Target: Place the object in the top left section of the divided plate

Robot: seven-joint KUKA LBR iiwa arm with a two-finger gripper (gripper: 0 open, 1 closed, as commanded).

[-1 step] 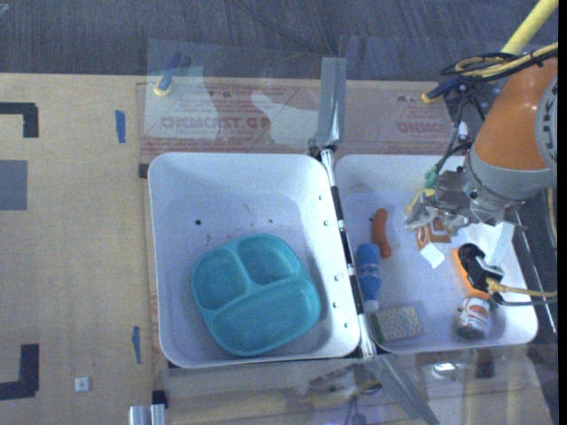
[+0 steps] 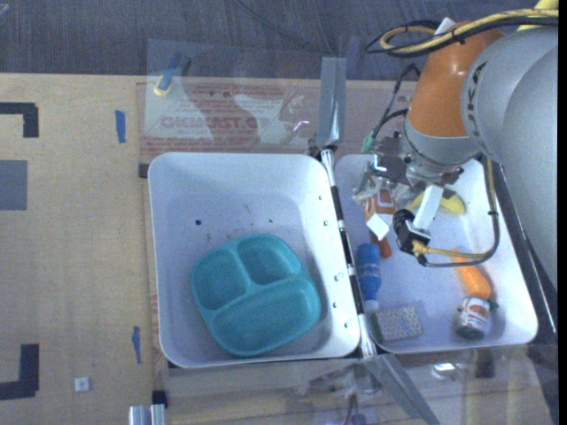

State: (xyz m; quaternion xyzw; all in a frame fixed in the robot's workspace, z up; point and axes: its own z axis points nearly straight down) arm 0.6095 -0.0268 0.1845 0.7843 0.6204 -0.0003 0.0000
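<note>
Two shallow white bins sit side by side on a bench, seen from above at a slant. Nearest the viewer, in the left bin [image 2: 177, 202], a teal divided plate [image 2: 257, 292] lies tilted in the near half, its three sections holding nothing. In the right bin [image 2: 523, 321], along the near edge, lie a small grey speckled pad [image 2: 400, 322] and a small jar with a red label [image 2: 472, 317]. Just beyond the jar is an orange carrot-like piece [image 2: 476, 281], and by the left wall lies a blue bottle [image 2: 368, 271]. Farther back, something yellow [image 2: 454, 204] peeks out beside the wrist. The gripper [image 2: 390, 209] hangs over the far part of the right bin; its state cannot be told, because cables and brackets clutter it. The grey arm with its orange band [image 2: 447, 82] reaches in from the far right.
</note>
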